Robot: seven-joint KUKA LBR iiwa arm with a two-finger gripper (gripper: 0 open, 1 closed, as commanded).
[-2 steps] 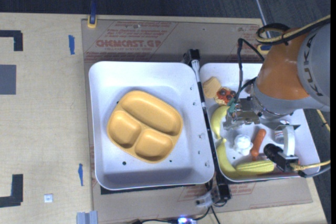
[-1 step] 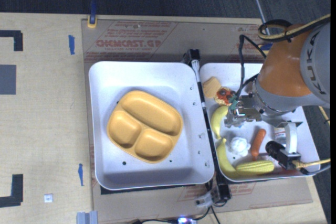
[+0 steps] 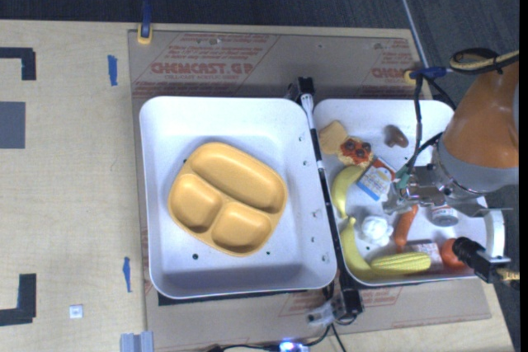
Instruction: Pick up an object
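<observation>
Arm: I reach in from the right, my orange band (image 3: 487, 128) above my grey wrist.
Wrist: tilted down and leftward.
Gripper (image 3: 406, 192): low at my arm's left end, metal parts cluttered.

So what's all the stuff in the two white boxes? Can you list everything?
Bins: two, white, side by side on the bench.
Divided plate: one, yellow, in the left bin.
Bananas: two, yellow, left side of the right bin.
Corn cob: one, yellow, front of the right bin.
Carrot: one, orange, middle of the right bin.
Small brown lump: one, back of the right bin.
Arm: one, grey and orange, over the right bin.
Gripper: one, low over the right bin.
</observation>
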